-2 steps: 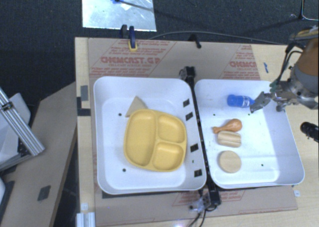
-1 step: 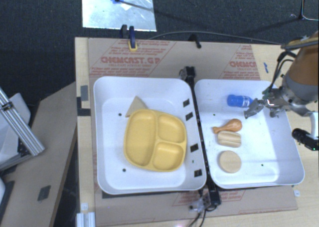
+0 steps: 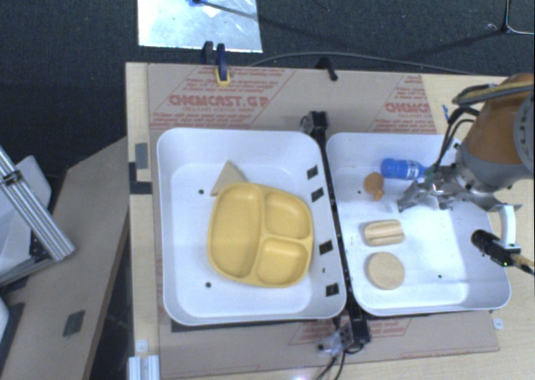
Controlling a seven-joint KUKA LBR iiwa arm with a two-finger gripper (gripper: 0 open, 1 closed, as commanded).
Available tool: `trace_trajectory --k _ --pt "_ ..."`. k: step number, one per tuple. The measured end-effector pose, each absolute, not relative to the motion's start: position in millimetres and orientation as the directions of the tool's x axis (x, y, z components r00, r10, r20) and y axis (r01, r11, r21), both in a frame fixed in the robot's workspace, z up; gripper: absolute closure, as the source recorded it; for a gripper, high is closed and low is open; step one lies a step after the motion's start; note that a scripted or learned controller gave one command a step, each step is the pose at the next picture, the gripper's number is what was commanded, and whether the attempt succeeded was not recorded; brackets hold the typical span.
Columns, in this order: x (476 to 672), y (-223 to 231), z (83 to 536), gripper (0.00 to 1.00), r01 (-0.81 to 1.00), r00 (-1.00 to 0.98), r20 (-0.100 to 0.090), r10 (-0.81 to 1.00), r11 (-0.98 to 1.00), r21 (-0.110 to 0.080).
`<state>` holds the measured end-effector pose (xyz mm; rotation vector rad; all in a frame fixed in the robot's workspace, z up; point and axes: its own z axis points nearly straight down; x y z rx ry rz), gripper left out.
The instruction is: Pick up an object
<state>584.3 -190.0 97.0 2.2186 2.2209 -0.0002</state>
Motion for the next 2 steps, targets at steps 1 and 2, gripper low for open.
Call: trace_trajectory --k 1,2 --pt "585.3 -190 85 0.00 1.000 -0.002 0.000 1.000 0.002 0.001" --pt "586.3 -190 96 1.00 1.000 -0.003 -0.001 1.000 0.003 0.005"
